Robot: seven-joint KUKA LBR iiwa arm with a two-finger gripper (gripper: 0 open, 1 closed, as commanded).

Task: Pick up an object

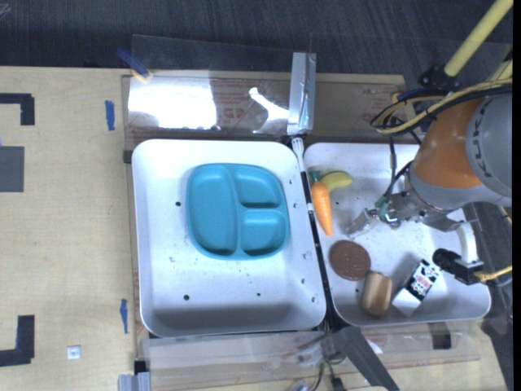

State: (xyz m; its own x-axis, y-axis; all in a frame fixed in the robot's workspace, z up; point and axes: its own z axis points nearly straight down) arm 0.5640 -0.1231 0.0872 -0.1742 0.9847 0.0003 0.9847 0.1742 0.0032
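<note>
The right bin (456,157) holds an orange carrot (322,207) and a yellow banana (335,180) by its left wall. A brown round disc (349,260), a tan bread-like roll (376,292) and a black-and-white carton (422,281) lie toward its front. My gripper (368,219) hangs over the middle of this bin, right of the carrot and just above the brown disc. It looks open, with nothing between its fingers. The grey arm with its orange band (452,149) reaches in from the right.
The left bin (155,243) holds a blue divided plate (238,209). A metal divider (301,96) stands at the back between the bins. Yellow and black cables (423,96) loop above the arm at the right.
</note>
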